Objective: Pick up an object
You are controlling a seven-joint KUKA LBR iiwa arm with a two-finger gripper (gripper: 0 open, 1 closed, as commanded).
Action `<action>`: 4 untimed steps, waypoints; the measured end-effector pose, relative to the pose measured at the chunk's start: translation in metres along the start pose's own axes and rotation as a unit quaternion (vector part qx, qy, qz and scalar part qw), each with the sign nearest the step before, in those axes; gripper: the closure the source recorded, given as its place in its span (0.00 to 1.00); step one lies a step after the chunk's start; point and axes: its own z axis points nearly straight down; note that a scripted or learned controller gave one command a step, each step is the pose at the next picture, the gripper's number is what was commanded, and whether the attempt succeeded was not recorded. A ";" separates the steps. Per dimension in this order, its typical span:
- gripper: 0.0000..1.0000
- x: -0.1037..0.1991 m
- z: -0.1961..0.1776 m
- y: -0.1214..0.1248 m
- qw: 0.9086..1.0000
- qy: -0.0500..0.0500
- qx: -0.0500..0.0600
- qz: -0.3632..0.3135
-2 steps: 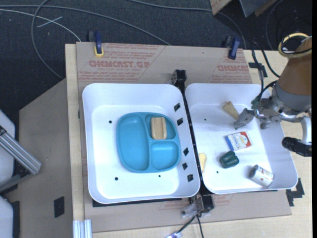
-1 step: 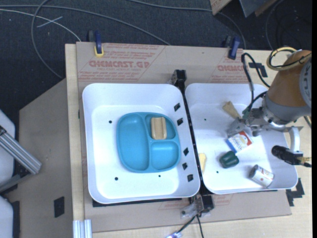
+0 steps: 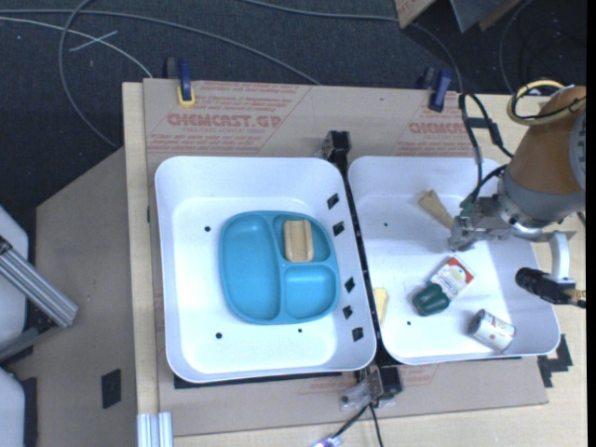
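Right bin (image 3: 400,338), jaws (image 3: 463,236) low inside.

I see even, bright overhead light glaring softly off both white bins (image 3: 177,250), faint shadows, dark floor, slightly soft focus throughout.

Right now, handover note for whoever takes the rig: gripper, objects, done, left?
Gripper: low over the right bin, upper middle; finger state unreadable, nothing visibly held.
Right bin: tan wedge just left of the gripper, dark green bottle with red-and-white label near centre, small white can at the lower right, small yellow piece at the left wall.
Left bin: blue divided tray with a tan block in its upper right compartment.
Done: arm is in position over the bin. Left: grasp and lift an object; none is picked yet.
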 end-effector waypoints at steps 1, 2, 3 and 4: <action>1.00 -0.006 -0.062 0.006 1.000 -0.002 -0.003 0.000; 1.00 -0.006 -0.117 0.008 1.000 -0.002 -0.003 -0.001; 1.00 0.045 -0.128 -0.004 1.000 0.001 0.001 -0.002; 1.00 0.097 -0.134 -0.024 1.000 0.001 0.001 -0.003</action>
